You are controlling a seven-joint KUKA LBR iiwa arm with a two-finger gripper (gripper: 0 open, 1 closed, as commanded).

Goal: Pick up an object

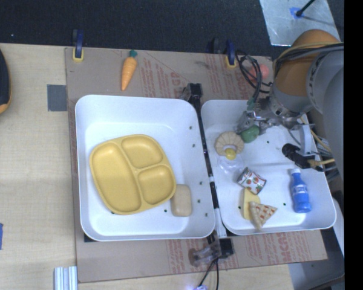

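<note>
Camera view, taken from the near edge of the desk (pixel 30 180) outward: a pizza slice (pixel 262 213) and a yellow cheese wedge (pixel 249 199) are seen lying near the front rim of the right bin (pixel 327 219), with a blue bottle (pixel 300 192) laid flat beside them toward the bin's right wall. A small printed packet (pixel 251 180) is set just behind the cheese, near the bin's middle. In the left bin (pixel 85 216) a tan block (pixel 182 200) is lodged against the near right corner of a yellow divided plate (pixel 133 172), which is spread over most of that bin's floor.

Farther back in the right bin, a round beige piece with a yellow bit (pixel 229 145) is found close to the left wall. Just beyond it, the gripper (pixel 249 127) is lowered at the far left corner of that bin, right by a small green object (pixel 250 134), judged to be the thing aimed at. Whether that object is pinched cannot be told, since the view is too cluttered there.

Outside the bins, at the far edge of the desk, a toy carrot (pixel 128 70) is left lying.
</note>
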